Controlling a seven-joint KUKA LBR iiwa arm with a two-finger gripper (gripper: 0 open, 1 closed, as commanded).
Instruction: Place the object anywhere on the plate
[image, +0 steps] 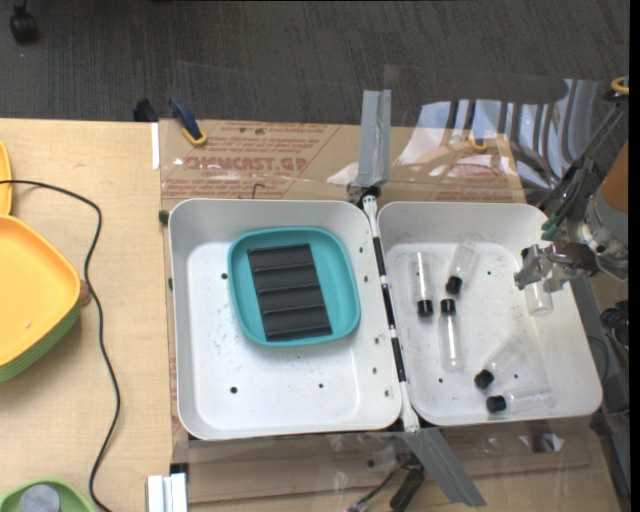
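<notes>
Grey carpet is showing beyond a pale wooden table (90, 420), which is carrying a sheet of printed cardboard (260, 155) and two shallow white bins side by side. From the single overhead view, the left bin (200, 390) is holding a teal plate (345, 290) with a dark ribbed insert (288, 292) lying across its middle, so the plate is probably sitting there as the drop spot. The right bin (570, 400) is holding several clear tubes with black caps: two (422, 285) (458, 270) near the top, one (452, 335) in the middle, and two more (505, 360) (520, 400) close to the lower edge. Another tube (540, 295) is appearing at the right side, just below the gripper (540, 268), which is reaching in over the bin's right rim. Whether the fingers are open or closed around that tube is too blurred to tell. My guess is that the arm is working on a pick, with nothing yet on the plate. Yellow dishes (30, 300) are stacking at the table's left edge, with a black cable (100, 300) looping past them.
</notes>
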